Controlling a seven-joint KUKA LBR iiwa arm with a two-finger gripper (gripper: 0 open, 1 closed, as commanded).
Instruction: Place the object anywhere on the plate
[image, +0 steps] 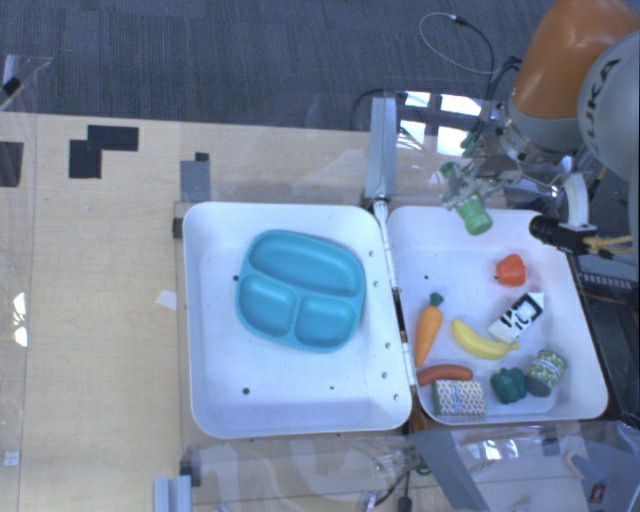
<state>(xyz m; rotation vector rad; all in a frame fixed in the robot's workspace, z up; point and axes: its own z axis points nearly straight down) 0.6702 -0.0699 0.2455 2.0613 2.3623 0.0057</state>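
gripper (468, 190) over the far edge of the right bin (590, 300), near its far left corner, fingers clamped on a small green object (474, 215) that hangs above the bin floor. blue three-compartment plate (300, 290) lies in the middle of the left bin (210, 330), well apart from the held object. along the right bin's near edge lie a sausage (444, 374), a patterned box (459, 398), a green pepper (509, 385) and a small can (546, 370); toward the middle lie a carrot (428, 332), a banana (480, 342), a white carton (517, 316) and a red pepper (511, 269).
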